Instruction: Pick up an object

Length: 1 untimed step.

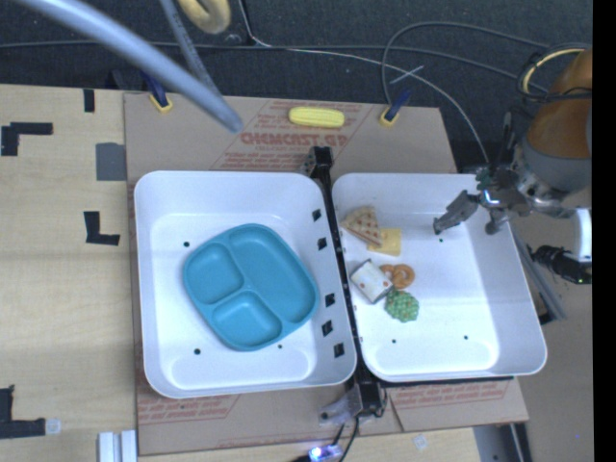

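Toy food [382, 263] lies in a small pile by the right bin's [500, 354] left wall. Nothing is picked up yet. Jaws [462, 212] hang released and empty near its top right corner.

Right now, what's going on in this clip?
A robot arm reaches in from the right, its gripper over the upper right part of the right bin, with nothing visible between its fingers. The small items sit apart from it in that bin's left part: a waffle-like piece, a yellow block, a white piece, a pretzel and a green piece. The left bin holds a blue divided plate. No pick has happened yet.
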Each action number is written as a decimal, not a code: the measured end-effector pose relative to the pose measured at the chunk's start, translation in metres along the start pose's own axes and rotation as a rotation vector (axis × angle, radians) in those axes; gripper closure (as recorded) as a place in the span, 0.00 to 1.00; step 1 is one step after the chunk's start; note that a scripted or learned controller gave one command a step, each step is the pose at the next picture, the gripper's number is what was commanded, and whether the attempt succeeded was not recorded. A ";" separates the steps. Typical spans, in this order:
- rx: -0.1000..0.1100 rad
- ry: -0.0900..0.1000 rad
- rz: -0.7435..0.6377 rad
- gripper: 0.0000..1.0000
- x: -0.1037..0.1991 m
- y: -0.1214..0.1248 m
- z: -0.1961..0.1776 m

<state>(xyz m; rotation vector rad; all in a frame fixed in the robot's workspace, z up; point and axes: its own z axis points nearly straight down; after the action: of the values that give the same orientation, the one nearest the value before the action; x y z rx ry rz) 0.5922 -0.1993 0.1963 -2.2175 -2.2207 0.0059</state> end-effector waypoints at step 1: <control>0.001 0.000 0.001 0.00 -0.004 -0.010 0.054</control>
<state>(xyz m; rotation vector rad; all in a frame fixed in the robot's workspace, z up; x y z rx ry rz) 0.5818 -0.2031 0.1425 -2.2178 -2.2189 0.0069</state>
